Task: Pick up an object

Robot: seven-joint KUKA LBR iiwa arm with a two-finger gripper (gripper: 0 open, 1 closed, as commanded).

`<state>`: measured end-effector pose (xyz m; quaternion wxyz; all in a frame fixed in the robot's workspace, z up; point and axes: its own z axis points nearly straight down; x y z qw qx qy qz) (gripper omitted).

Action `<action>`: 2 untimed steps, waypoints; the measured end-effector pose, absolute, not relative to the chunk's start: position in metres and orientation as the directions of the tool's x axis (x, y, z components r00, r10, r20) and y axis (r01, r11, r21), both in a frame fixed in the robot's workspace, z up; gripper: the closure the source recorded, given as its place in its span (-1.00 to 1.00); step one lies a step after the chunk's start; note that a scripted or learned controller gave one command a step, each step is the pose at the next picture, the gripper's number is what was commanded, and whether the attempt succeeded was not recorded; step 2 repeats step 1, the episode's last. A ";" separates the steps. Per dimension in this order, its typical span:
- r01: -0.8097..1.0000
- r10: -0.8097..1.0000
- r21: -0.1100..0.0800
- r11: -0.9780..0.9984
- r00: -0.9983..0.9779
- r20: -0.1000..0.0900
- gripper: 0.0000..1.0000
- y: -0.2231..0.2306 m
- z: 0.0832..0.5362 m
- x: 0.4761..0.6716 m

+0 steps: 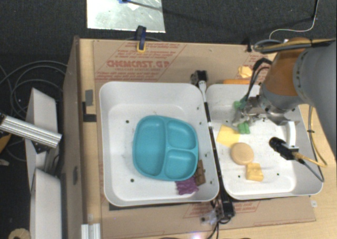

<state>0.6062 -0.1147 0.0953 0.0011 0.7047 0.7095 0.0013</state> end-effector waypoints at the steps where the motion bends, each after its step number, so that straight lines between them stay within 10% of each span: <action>1: 1.000 1.000 0.009 0.011 -0.011 0.003 1.00 -0.039 0.190 0.578; 2: 1.000 1.000 0.009 0.011 -0.011 0.003 1.00 -0.039 0.190 0.578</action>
